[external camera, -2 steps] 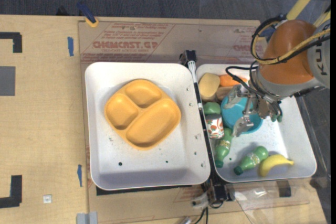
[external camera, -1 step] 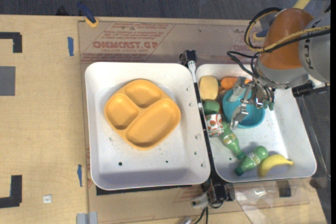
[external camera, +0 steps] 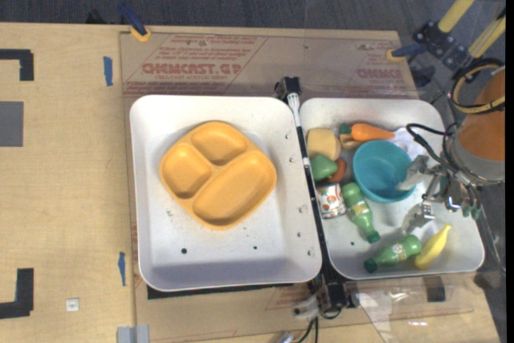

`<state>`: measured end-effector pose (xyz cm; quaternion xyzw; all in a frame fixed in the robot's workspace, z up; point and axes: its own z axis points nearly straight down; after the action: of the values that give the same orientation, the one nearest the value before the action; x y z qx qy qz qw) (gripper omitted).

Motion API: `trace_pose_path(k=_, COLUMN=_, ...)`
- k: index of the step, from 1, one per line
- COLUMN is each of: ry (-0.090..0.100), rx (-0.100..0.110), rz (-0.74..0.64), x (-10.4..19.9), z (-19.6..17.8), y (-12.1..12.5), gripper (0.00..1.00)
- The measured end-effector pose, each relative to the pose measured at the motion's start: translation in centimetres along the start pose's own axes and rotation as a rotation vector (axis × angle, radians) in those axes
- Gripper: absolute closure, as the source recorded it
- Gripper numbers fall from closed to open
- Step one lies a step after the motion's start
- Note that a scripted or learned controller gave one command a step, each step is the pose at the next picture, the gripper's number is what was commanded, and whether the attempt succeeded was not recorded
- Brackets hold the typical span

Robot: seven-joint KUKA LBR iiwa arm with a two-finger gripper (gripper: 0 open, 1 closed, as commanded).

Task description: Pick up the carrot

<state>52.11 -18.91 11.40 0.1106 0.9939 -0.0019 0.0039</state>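
Carrot (external camera: 372, 132) lies at the far edge of the right bin (external camera: 466, 257), long axis roughly left-right, just behind the blue bowl (external camera: 381, 170), up and left of the hand (external camera: 430, 201), whose opening and contents cannot be told amid blur.

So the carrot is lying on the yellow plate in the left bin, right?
Not quite. The carrot is in the right bin, at the far edge just behind the blue bowl. The yellow plate is indeed in the left bin. The camera view shows this.
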Motion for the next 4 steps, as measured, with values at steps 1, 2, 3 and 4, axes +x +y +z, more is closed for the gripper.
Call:
trace_pose_path(k=1, ry=-0.009, rx=-0.003, rz=0.059, x=-6.3, z=-8.9, y=1.7, gripper=0.00)
trace_pose_path(k=2, ry=-0.005, rx=-0.002, rz=0.029, x=-14.2, z=-12.2, y=0.8, gripper=0.00)
trace_pose_path(k=3, ry=-0.009, rx=-0.002, rz=-0.365, x=-14.2, z=-16.9, y=-0.4, gripper=0.00)
trace_pose_path(k=4, ry=0.002, rx=-0.004, rz=0.168, x=-11.2, z=1.6, y=-0.9, gripper=0.00)
